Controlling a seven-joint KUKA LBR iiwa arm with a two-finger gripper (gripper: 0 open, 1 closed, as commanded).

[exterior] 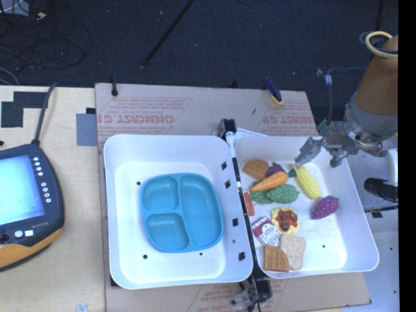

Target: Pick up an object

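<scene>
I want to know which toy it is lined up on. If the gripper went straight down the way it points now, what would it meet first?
Probably the yellow corn, lying just below the gripper in the right bin; depth is unclear from this slanted view.

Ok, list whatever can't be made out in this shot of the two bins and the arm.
- Gripper, camera view: too small and blurred to tell how it is set.
- Arm, camera view: its upper part is cut off by the frame's right side.
- Green toy, camera view: partly under the carrot; its kind is unclear.
- Red packet, camera view: print too small to read.
</scene>
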